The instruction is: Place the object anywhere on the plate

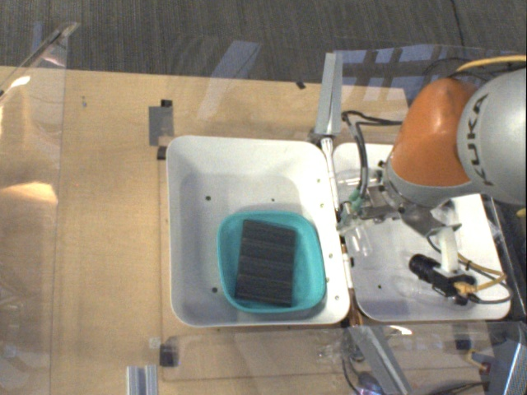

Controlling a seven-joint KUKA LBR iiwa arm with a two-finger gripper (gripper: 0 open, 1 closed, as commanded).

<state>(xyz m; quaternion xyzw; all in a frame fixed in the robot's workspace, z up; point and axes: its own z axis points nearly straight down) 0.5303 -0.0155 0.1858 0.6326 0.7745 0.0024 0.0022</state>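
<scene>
Camera view looks down on a bench [99, 245] bearing two white bins side by side. The left bin [185, 220] holds a teal plate [310, 253], squarish with rounded corners, set toward the bin's near edge and closer to its right wall. On the plate lies the block [266, 262], a dark grey rectangular slab with ridges running across its top. It covers the middle of the plate, its long side running from far to near, turned slightly off the plate's edges.

Over the right bin [387, 295] the arm [445, 138] reaches in, and the gripper [358, 212] sits at that bin's left edge, just beside the rim the two bins share. Whether the gripper is open or closed cannot be told from this angle. The block is apart from it, with the plate's right rim and the left bin's right wall between them.
</scene>
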